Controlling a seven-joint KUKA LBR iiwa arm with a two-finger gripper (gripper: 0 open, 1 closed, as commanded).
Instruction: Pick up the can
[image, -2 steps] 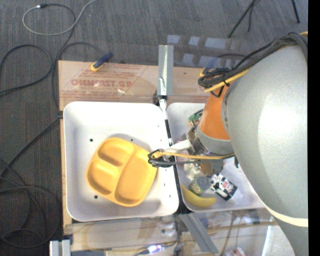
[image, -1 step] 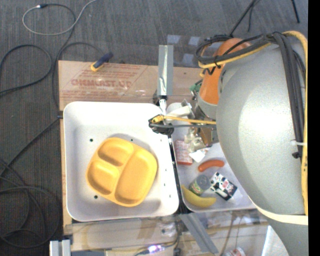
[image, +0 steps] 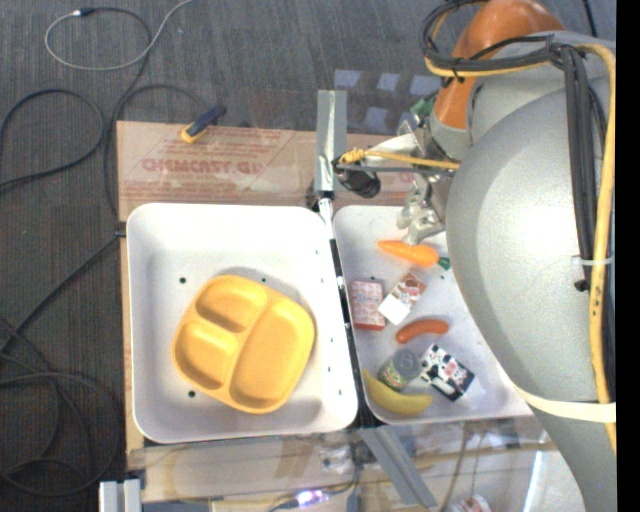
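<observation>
Two white bins sit side by side. The left bin (image: 150, 400) holds one yellow divided tray (image: 245, 342). The right bin (image: 350, 225) holds the smaller goods: a carrot (image: 408, 252) near the far end, a small red-and-white packet (image: 403, 298) below it, a pinkish box (image: 366, 304) against the left wall, a red sausage (image: 422, 330), a black-and-white carton (image: 446, 370), a banana (image: 396, 397) along the near edge, and the can (image: 404, 366).

The can lies in the near part of the right bin, touching the banana's upper side, with the carton just beside it to the right and the sausage just above. It appears upright or slightly tilted, its round top facing the camera (long axis roughly toward the lens), so no clear heading along the bin floor can be told.

The gripper (image: 422, 222) hangs over the far end of the right bin, just above the carrot; its jaws' spread cannot be told, and nothing is seen between them. The can is well apart from it, toward the near edge, with carrot, packet and sausage between.

The grey arm (image: 530, 230) covers the bin's right side.
</observation>
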